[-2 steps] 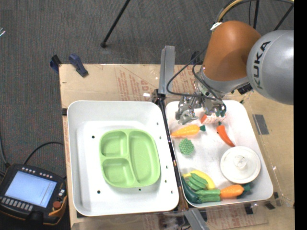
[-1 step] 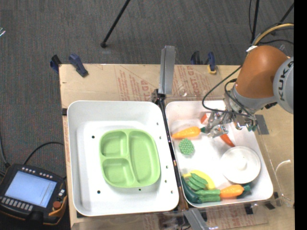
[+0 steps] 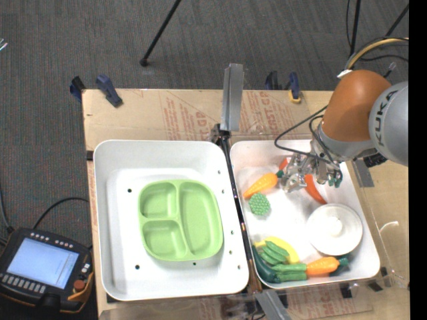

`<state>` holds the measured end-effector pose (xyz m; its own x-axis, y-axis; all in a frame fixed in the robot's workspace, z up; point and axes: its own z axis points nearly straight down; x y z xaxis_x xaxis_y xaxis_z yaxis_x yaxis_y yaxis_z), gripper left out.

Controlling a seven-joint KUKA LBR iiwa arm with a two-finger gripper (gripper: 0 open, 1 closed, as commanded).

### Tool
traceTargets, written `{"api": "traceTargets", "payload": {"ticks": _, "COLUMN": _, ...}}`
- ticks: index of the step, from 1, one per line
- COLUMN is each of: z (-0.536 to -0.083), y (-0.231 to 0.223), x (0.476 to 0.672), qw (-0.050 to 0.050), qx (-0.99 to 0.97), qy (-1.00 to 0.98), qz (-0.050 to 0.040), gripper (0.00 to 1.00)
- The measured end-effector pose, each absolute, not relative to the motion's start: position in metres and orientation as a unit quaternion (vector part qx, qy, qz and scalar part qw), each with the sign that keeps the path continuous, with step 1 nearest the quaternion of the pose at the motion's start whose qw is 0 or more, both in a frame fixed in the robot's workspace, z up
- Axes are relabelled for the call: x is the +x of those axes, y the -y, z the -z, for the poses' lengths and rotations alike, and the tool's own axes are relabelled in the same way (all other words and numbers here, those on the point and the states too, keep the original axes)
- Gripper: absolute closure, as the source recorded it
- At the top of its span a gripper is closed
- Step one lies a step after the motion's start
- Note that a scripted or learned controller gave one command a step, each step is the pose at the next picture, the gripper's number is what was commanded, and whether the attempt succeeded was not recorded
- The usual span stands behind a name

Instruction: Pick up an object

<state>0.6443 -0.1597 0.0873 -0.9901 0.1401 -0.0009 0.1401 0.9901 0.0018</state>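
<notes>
Camera view — my gripper hangs over the right bin, an orange carrot just leftward, lengthwise toward it — finger spread indiscernible.

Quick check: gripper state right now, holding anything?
Gripper: low in the right bin beside an orange carrot; open or shut cannot be told, and no object is seen held.

Grey arm enters from right, far side of scene. Orange band bulges above wrist, black cables looping around it. Wrist points down and left. Gripper hangs low, metal fingers aimed downward; finger spacing unclear from above.
</notes>
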Motion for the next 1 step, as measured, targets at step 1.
{"api": "traceTargets", "payload": {"ticks": 1, "z": -0.0874, "y": 0.1596, "x": 0.6440, "qw": 0.000, "qx": 0.070, "qy": -0.998, "qz": -0.0007, "gripper": 0.00}}
